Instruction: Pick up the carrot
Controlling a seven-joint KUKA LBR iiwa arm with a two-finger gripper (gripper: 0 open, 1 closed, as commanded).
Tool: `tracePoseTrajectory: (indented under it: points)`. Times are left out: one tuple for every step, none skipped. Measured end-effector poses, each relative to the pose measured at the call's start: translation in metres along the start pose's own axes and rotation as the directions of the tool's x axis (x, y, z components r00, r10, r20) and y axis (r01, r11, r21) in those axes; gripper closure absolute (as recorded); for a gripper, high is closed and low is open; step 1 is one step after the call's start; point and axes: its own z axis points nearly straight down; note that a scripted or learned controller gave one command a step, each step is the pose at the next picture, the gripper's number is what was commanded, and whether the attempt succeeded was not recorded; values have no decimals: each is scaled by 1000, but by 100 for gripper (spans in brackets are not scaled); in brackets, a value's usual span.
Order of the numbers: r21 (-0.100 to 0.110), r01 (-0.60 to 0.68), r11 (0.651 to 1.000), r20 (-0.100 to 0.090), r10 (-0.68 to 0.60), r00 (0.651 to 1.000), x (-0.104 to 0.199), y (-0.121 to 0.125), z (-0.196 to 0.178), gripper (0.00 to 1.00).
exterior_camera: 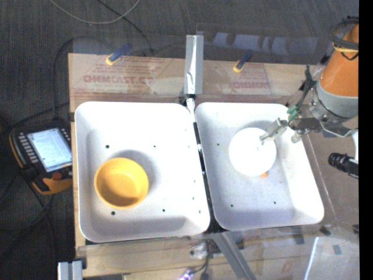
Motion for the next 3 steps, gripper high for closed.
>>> tracePoseTrajectory:
  points:
    - [2,-38,999,1,38,999,-15,-53,36,0]
    - [-1,-30,1000,1,30,1000,54,-46,-73,0]
    - [0,168,986,0,-168,986,17,-64,12,0]
